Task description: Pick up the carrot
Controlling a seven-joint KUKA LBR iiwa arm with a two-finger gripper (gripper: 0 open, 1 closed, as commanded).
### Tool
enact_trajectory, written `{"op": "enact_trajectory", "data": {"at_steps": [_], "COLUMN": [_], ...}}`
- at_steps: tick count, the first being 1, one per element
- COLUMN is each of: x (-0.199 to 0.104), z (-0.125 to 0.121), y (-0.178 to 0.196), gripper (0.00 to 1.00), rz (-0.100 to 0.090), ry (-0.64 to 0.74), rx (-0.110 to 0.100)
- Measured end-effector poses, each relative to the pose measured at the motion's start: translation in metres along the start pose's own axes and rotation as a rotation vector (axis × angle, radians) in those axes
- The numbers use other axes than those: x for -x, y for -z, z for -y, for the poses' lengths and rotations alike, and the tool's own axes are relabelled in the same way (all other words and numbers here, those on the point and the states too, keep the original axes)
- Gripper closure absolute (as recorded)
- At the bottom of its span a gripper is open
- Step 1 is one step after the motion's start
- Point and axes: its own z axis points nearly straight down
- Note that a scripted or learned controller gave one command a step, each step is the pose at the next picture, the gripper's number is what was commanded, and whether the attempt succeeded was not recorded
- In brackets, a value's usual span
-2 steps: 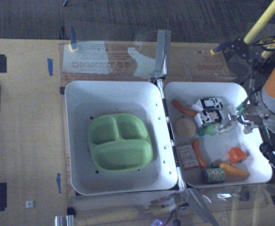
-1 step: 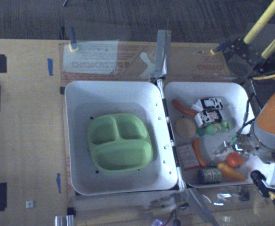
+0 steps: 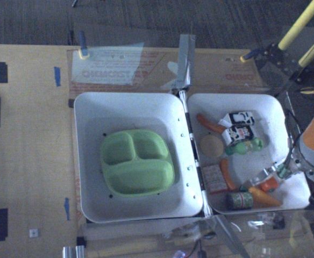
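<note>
Beside gripper [image 3: 265, 177], tapered orange carrot [image 3: 264, 198]

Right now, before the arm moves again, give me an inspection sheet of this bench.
Surface: wooden bench with blue tape marks, bearing a left bin and a right bin, both white.
Job's things: carrot lying near the right bin's front edge.
Clutter: green divided plate in the left bin; in the right bin, sausages, a can, small cartons, a round tan item and a green toy.
End effector: end effector low in the right bin, just above the carrot; grasp unclear.
Cables: nothing seen.
Surroundings: dark carpet, yellow poles at top right.
</note>
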Motion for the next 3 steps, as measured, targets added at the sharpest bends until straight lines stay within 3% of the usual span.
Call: {"op": "enact_trajectory", "data": {"at_steps": [1,2,3], "x": [0.008,0.017,0.009], "z": [0.001,-0.020,-0.001], "y": [-0.006,-0.006,-0.005], "gripper": [0.00,0.00,0.00], "rz": [0.004,0.007,0.009], "ry": [0.272,0.375,0.591], "rx": [0.003,0.003,0.006]}}
